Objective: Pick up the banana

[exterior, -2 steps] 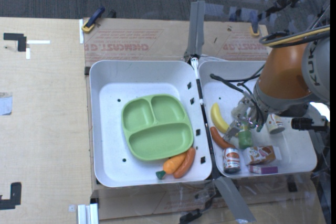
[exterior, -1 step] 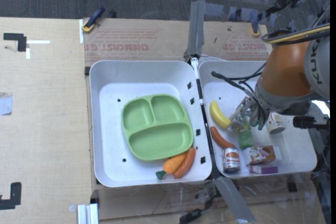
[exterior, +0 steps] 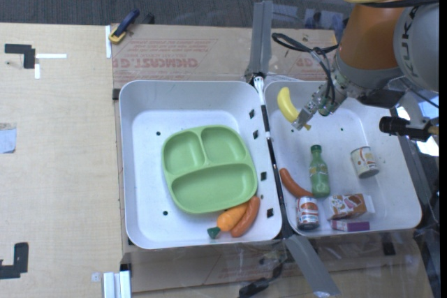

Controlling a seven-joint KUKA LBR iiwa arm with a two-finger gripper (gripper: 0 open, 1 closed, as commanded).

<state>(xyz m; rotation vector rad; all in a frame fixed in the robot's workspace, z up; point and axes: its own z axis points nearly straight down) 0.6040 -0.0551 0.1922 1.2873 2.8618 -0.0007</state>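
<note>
Yellow and curved, the banana lies in the far left corner of the right bin, close to the wall that divides the two bins. Just to its right we see the gripper, hanging from the grey and orange arm that comes in from the right; its tip sits beside the banana's near end, and we cannot tell whether it touches the fruit. The tips are small and blurred against the white floor, so we cannot tell how the pincer stands, and we see nothing caught in it. The arm's bulk covers the far right corner of this bin, and cables loop across the far rim. Nearer to us in the same bin stand a green bottle, a small can and a white tin, with a sausage left of the bottle and a brown and purple carton at the near edge. Bare floor lies between the banana and the bottle. The left bin holds a green divided plate, with a carrot and another sausage against its near rim. Bare white floor runs around the plate on its left and far sides.
</note>
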